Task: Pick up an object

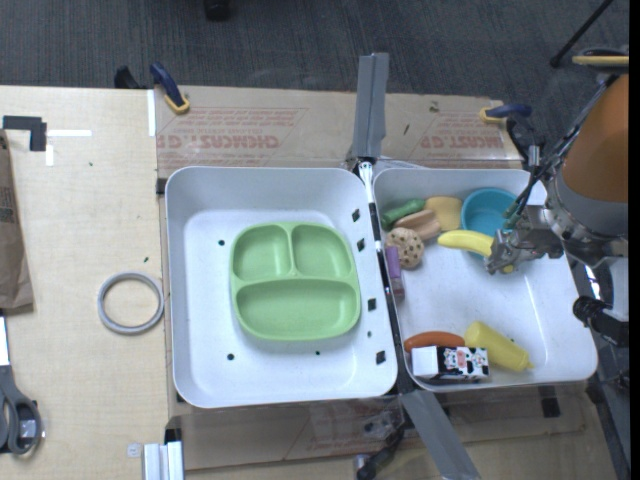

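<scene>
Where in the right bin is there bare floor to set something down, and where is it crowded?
Bare floor sits mid-bin, between the banana above and the hot dog and yellow bottle below. The top of the right bin is crowded: cookie, blue cup and gripper. The bottom edge is crowded too.

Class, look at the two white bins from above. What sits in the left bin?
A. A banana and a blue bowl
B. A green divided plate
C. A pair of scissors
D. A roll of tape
B. The green divided plate lies alone in the left bin, while the banana and blue bowl are in the right bin and the tape ring rests on the bench.
</scene>
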`<action>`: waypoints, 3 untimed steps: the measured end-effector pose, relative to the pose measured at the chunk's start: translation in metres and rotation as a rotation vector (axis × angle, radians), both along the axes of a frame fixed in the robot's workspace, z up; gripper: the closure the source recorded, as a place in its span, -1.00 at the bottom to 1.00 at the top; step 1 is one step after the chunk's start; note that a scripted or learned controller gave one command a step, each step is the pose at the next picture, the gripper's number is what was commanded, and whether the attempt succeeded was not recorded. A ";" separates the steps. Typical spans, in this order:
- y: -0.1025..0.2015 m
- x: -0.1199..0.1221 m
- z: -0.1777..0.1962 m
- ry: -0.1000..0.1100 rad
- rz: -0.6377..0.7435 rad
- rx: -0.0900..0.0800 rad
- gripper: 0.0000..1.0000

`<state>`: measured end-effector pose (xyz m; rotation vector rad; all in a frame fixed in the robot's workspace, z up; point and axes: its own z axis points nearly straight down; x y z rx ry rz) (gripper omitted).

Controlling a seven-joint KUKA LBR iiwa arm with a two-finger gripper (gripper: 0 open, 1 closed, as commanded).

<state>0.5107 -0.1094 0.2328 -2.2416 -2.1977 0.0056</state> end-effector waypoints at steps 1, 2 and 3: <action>0.016 0.029 0.059 -0.002 0.220 0.000 1.00; 0.012 0.008 -0.023 -0.001 0.228 0.001 1.00; 0.048 0.052 0.077 -0.002 0.153 -0.001 1.00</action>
